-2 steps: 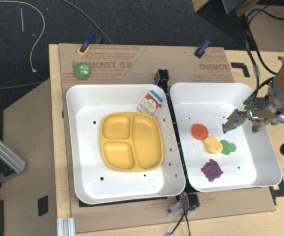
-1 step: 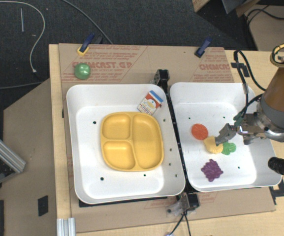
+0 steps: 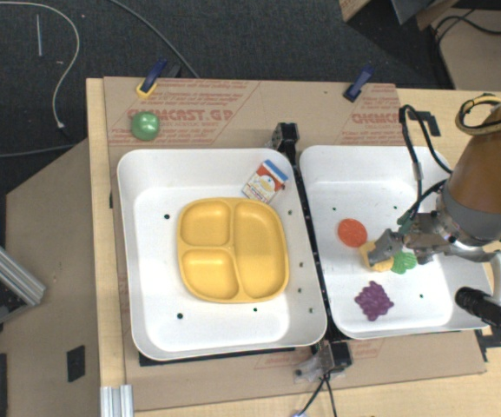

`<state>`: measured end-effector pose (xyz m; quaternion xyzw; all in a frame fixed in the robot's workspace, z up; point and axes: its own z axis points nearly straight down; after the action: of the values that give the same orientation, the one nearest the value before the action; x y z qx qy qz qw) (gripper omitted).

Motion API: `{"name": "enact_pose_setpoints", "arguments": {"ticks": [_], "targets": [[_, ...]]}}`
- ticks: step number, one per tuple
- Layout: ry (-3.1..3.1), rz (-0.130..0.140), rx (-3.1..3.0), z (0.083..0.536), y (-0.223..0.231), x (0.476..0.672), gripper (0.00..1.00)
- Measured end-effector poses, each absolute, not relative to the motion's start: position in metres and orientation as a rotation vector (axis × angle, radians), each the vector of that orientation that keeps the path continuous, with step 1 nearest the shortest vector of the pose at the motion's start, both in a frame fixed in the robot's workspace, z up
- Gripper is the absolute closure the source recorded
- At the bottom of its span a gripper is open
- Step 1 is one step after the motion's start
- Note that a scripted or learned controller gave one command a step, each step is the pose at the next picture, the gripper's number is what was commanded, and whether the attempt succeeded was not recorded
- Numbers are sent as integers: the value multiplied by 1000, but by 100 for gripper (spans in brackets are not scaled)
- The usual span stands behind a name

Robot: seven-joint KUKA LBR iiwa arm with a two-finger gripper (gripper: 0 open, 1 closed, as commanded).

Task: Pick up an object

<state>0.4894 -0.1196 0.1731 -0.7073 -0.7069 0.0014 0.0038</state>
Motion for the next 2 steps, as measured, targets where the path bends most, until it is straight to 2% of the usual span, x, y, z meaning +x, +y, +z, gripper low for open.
{"name": "enact_pose_setpoints", "arguments": {"ticks": [1,2], "targets": [[-2216,4,-2216,130,-114,490,0],[-2219,-2,-2221,143,-115,491,100]]}}
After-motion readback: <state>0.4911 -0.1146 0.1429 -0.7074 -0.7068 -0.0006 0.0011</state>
